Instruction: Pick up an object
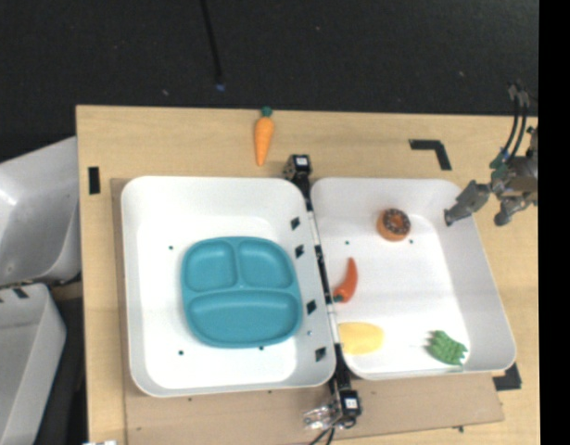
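At right bin's far right rim: gripper (pixel 485 204) spread open, gripping nothing. Just left of it inside right bin (pixel 424 341), donut (pixel 393 223); further left and nearer, red pepper (pixel 346 281), yellow piece (pixel 361 337), green piece (pixel 446 348). Well left, blue tray (pixel 239 291) in left bin (pixel 155 360); carrot (pixel 263 137) on tan bench (pixel 173 142), black surround.

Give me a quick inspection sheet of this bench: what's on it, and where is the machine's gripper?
Surface: wooden bench bearing left bin and right bin, side by side.
Job's things: in the right bin, donut, red pepper, yellow piece, green piece.
Clutter: blue divided plate in the left bin; carrot on the bench behind the bins.
Gripper: gripper at the right bin's far right rim, open, holding nothing.
Cables: dark cables above the gripper.
Surroundings: white housing left of the bench.
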`<control>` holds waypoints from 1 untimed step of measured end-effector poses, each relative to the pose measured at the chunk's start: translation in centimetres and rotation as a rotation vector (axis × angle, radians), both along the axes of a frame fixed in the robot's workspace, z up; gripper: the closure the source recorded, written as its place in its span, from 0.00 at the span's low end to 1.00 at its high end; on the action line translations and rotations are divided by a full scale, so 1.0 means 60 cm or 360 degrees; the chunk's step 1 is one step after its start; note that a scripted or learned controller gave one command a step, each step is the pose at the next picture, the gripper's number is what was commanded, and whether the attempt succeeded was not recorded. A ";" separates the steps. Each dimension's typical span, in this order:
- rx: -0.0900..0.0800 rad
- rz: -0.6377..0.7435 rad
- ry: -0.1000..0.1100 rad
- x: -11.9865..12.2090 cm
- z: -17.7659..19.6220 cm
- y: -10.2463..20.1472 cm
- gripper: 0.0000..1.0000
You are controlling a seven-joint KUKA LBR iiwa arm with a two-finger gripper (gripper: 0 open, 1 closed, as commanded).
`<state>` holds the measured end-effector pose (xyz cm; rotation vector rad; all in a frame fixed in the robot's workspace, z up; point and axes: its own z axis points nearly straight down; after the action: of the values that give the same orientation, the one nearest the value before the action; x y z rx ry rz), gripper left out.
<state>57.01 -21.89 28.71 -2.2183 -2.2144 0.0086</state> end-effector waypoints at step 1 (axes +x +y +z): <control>-0.0004 0.0004 -0.0017 0.003 0.010 0.001 0.00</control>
<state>57.20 -21.84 29.30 -2.2222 -2.2234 -0.0007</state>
